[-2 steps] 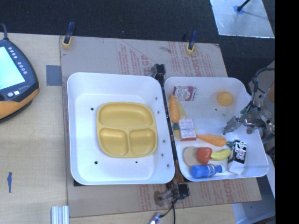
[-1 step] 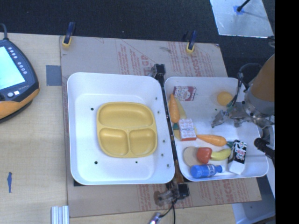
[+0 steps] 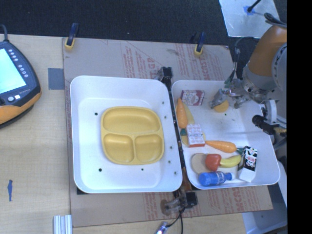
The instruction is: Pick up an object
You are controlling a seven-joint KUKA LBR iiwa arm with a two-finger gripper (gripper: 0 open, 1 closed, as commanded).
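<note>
My gripper (image 3: pixel 225 99) hangs over the back of the right bin (image 3: pixel 263 179), at the end of the grey arm that comes in from the right. A small yellow object (image 3: pixel 222 107) sits right at its tip, and I cannot tell whether it is gripped or only lying beneath. Further into the bin lie a red and white box (image 3: pixel 193 97), an orange carrot (image 3: pixel 181 113), a small printed box (image 3: pixel 196 134), a second carrot (image 3: pixel 221 146), a red tomato (image 3: pixel 212 161), a banana (image 3: pixel 230 161), a blue bottle (image 3: pixel 214 178) and a cow-print carton (image 3: pixel 248 164).
The left bin (image 3: pixel 83 174) holds a yellow divided plate (image 3: pixel 132 134). A control pendant (image 3: pixel 12 82) lies on the bench at far left. Clamps (image 3: pixel 71 37) sit along the back edge of the cardboard sheet.
</note>
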